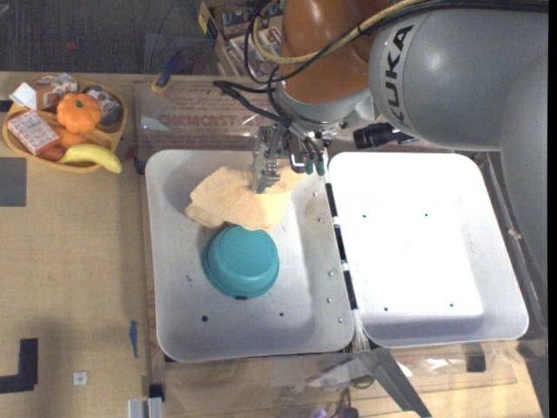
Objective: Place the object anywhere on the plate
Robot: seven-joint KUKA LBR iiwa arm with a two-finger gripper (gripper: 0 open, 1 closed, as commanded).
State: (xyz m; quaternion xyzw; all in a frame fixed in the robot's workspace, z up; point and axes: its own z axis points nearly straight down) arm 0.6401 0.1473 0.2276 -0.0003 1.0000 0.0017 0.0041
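Hovering over the left bin (174, 320): gripper (265, 181) sits low above the tan cloth (235, 203), likely lining up a pinch; can't tell its opening. Cloth lies flat at the bin's back, its front edge touching the teal plate (242, 261), which sits mid-bin. Nothing on the plate yet. "KUKA" reads on the arm (452, 68).

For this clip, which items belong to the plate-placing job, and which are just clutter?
Job items:
- teal bowl-like dish in the left bin
- tan cloth beside it
- gripper, above the cloth

Just lying about:
- right bin
- basket of toy food at the bench's far left
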